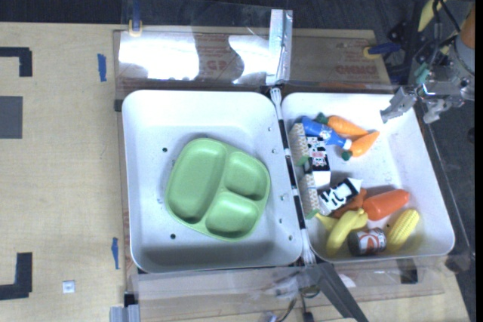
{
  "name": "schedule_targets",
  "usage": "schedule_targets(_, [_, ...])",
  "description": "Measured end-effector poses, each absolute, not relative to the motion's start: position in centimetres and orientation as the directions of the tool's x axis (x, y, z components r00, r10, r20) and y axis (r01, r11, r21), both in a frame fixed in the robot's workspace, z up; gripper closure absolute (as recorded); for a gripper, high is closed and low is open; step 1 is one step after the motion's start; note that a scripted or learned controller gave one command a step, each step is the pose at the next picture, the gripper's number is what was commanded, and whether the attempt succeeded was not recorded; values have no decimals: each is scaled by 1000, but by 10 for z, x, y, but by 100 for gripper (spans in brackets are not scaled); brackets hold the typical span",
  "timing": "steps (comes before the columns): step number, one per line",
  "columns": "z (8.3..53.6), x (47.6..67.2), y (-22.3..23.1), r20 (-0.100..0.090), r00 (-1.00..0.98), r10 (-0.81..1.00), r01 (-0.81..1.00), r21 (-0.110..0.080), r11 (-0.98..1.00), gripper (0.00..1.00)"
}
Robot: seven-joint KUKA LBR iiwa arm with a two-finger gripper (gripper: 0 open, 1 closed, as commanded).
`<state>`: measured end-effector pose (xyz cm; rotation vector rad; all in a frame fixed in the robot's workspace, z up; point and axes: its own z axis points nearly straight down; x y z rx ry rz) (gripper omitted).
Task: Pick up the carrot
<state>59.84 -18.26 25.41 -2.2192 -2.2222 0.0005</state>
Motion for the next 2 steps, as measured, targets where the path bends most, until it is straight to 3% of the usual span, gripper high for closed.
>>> schedule_targets(1, [239, 593, -184, 1, -222, 975, 975, -1, 222, 0])
schedule_targets(2, [275, 597, -218, -5, -378, 926, 926, 5, 378, 0])
